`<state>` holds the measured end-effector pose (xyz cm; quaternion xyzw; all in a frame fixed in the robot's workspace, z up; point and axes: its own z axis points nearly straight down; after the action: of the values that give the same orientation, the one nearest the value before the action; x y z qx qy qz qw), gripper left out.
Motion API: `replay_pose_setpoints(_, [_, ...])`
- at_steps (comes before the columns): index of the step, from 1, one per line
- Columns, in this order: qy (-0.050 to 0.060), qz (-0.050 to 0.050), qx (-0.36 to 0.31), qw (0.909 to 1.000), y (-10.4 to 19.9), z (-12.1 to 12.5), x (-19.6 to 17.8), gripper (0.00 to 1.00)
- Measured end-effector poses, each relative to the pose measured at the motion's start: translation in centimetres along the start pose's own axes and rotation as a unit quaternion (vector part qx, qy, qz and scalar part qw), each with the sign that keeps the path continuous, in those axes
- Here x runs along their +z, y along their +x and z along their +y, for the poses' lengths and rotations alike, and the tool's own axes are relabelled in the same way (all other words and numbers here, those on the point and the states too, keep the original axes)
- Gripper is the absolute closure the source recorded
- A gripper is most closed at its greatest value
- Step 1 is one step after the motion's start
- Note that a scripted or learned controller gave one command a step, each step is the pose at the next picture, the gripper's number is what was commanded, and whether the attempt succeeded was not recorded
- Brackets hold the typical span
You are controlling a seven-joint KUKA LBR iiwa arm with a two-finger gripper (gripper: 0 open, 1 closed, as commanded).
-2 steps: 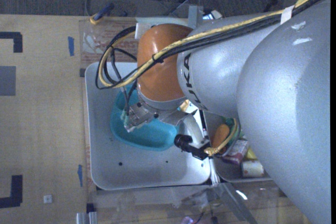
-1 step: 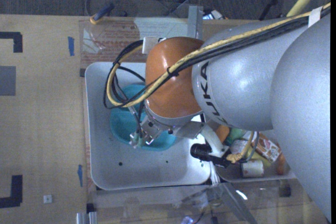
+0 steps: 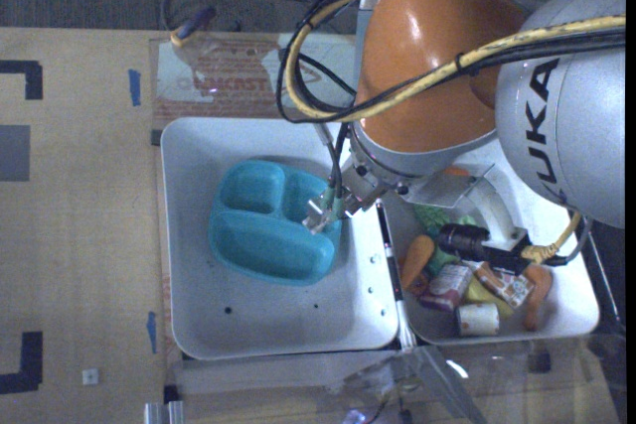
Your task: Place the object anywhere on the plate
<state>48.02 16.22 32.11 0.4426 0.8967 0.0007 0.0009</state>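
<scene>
two shallow white bins sit side by side on a pale wooden bench point(image 3: 79, 213), the left bin point(image 3: 189, 313) showing bare floor with a few dark specks near its front. the right bin point(image 3: 588, 311) holds a crowded heap: an orange carrot-shaped piece point(image 3: 417, 258), a pink-labelled can point(image 3: 449, 285), a small white cylinder point(image 3: 478, 319) at the front, another orange piece point(image 3: 538, 298) and something green point(image 3: 432, 216) at the back. the bench bears black corner marks point(image 3: 25, 79), a strip of blue tape point(image 3: 134, 86) and a clear wrapper point(image 3: 214, 70) behind the left bin.
</scene>
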Motion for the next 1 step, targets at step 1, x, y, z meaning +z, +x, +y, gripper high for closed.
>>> replay_pose_setpoints(1, [0.001, 0.001, -0.072, 0.9974, 4.22, 3.36, 9.0, 1.0])
